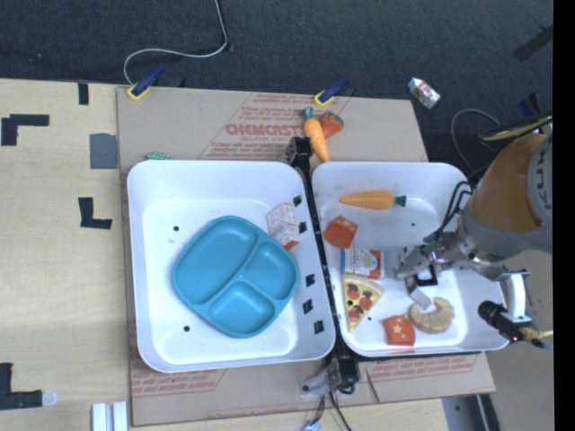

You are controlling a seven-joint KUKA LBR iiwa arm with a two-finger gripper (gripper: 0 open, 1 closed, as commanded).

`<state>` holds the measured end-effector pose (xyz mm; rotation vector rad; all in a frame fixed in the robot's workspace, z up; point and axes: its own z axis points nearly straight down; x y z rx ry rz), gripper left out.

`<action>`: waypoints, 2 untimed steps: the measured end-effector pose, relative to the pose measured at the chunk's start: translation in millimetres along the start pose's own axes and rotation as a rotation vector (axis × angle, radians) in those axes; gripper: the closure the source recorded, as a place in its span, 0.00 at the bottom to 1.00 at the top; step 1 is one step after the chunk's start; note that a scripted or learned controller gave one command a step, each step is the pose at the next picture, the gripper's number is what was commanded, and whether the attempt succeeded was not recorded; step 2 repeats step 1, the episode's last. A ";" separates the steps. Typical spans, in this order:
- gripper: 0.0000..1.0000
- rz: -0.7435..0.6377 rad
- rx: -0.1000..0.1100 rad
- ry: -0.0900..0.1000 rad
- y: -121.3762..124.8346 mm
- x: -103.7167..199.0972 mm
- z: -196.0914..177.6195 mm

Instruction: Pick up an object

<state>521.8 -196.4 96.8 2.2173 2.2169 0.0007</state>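
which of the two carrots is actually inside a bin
The carrot lying crosswise near the far wall of the right bin. The other carrot lies outside on the cardboard, past the bins' far edge by the divider.

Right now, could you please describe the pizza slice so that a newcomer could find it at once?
Look in the right-hand white bin, along its left wall near the front. The pizza slice lies there, just below a small printed carton and left of a red block. It is the only flat yellow wedge dotted with red.
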 end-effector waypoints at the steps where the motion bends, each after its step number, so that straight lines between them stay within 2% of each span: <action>1: 1.00 0.001 -0.005 -0.003 71.4 77.4 9.0; 2: 1.00 0.001 -0.005 -0.003 71.4 77.4 9.0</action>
